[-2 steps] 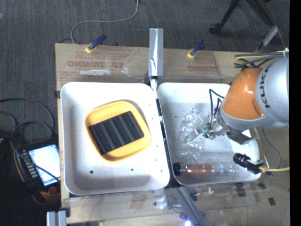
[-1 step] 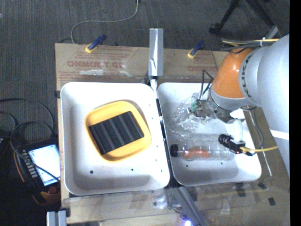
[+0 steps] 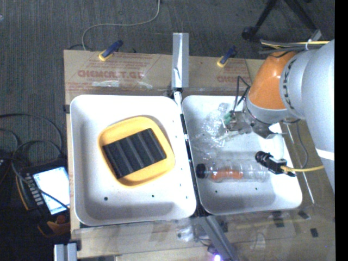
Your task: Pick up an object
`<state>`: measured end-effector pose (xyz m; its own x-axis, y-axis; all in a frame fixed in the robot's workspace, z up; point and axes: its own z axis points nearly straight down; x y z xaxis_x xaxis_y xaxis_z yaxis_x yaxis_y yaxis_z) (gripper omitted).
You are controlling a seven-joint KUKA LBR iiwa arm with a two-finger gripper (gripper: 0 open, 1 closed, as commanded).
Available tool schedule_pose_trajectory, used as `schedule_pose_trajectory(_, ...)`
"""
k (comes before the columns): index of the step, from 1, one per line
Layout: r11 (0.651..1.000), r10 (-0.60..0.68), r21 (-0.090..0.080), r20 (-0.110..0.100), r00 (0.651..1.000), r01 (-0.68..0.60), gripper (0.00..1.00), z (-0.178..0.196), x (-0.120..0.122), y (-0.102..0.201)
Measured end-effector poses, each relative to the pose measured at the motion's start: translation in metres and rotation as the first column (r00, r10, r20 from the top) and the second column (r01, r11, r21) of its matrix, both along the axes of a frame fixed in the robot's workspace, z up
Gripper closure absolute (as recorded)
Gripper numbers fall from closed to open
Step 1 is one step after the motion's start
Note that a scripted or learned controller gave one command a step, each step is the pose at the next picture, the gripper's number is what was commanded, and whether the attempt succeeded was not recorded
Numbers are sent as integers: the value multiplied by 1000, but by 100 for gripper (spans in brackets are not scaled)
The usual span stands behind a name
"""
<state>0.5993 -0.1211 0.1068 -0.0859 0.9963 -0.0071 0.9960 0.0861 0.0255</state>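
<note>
Yellow tray (image 3: 137, 150) in left bin (image 3: 87, 200); clear bottle (image 3: 234, 172) in right bin (image 3: 283, 197).

The bench (image 3: 81, 72), topped with what looks like brown board, carries two white bins side by side: the left bin (image 3: 87, 145) and the right bin (image 3: 283, 197), touching along the middle.

You are looking down on a dark grey carpet floor (image 3: 43, 15) lying all around the bench. A thin pale cable (image 3: 142, 19) is curling across it at the top, and the black legs of a stand (image 3: 277, 7) are spreading at the upper right. A brown board (image 3: 125, 72) is sitting under the bins, two blue-and-yellow clamps (image 3: 110, 50) gripping its far edge. A lit screen (image 3: 50, 186) is glowing at the lower left.
</note>
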Motion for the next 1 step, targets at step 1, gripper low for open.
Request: schedule_pose_trajectory(1, 1000, 0, 1, -6, 1000, 0, 0, -3, -2, 1)
